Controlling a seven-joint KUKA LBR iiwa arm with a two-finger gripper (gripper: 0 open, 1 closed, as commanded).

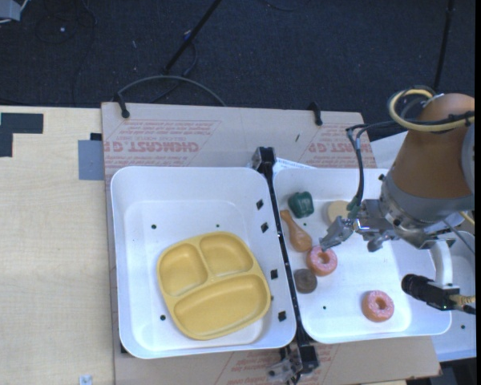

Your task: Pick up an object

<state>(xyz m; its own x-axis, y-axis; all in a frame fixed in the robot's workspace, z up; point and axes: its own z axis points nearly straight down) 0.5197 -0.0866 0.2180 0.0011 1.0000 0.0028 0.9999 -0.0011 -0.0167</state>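
Note:
My gripper [337,235] hangs over the right bin [417,327], just above and to the right of a pink frosted donut [322,261]. A second pink donut [377,305] lies toward the bin's front right. A brown round piece [305,280] sits beside the first donut, against the divider. An orange spoon-shaped toy [296,231] and a dark green object [301,204] lie at the bin's back left. A pale round piece [337,211] is partly hidden behind the gripper. Nothing is visibly held.
The left bin [136,215] holds a yellow compartment tray [215,283]. A black divider [274,231] runs between the bins. The grey arm with its orange band [433,155] covers the right bin's back right corner. A black part [429,289] juts in at the right rim.

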